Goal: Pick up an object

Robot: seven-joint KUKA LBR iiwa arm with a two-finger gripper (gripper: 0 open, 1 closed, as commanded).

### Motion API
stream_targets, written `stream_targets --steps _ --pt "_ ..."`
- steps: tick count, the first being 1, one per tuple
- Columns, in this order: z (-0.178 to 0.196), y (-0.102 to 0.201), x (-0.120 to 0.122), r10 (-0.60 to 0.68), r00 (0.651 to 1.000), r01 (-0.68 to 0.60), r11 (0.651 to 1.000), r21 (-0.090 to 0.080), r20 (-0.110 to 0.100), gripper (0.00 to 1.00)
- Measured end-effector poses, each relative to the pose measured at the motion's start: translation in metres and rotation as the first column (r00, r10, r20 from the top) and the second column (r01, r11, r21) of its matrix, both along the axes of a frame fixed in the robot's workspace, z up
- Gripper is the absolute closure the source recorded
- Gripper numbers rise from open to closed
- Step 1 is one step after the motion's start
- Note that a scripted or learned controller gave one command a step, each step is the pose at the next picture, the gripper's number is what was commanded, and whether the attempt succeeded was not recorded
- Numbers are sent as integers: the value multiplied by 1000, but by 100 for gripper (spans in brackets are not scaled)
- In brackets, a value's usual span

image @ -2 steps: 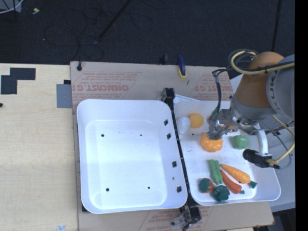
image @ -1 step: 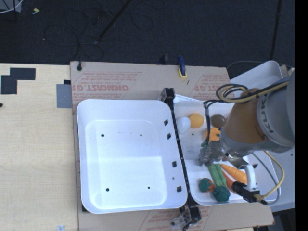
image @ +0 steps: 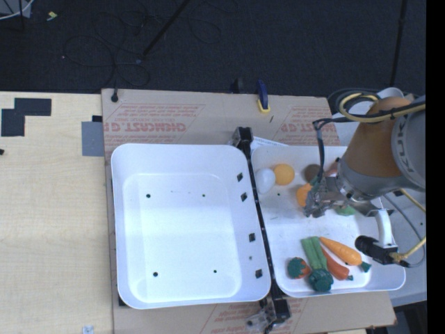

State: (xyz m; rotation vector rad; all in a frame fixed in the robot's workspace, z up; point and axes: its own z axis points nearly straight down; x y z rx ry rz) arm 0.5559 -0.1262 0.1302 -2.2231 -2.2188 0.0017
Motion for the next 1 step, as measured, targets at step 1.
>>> stream_targets --steps 1 --pt "-45 28 60 6 1000 -6 1000 0 1 100"
